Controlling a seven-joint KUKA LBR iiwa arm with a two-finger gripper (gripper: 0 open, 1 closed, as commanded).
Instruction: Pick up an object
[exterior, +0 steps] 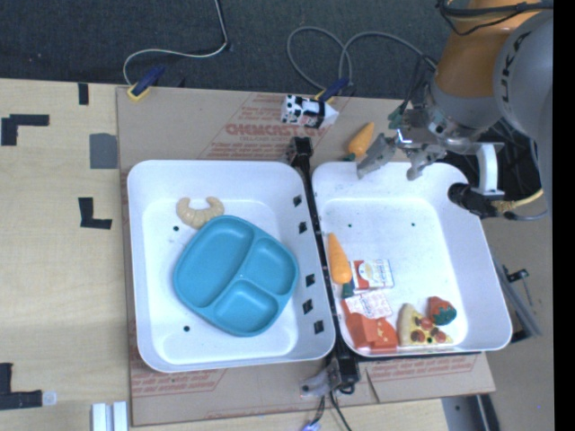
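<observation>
My gripper hangs over the far edge of the right bin, its two fingers spread open with nothing between them. Just beyond its left finger an orange piece lies on the cardboard outside the bin. Inside the right bin are an orange carrot by the left wall, a white and red packet, a second packet, an orange-red block, a pizza slice and a red and green toy near the front.
The left bin holds a blue divided plate and a tan curved piece. A black and white tag and cables lie behind the bins. The arm's dark cabling overhangs the right bin's far right corner.
</observation>
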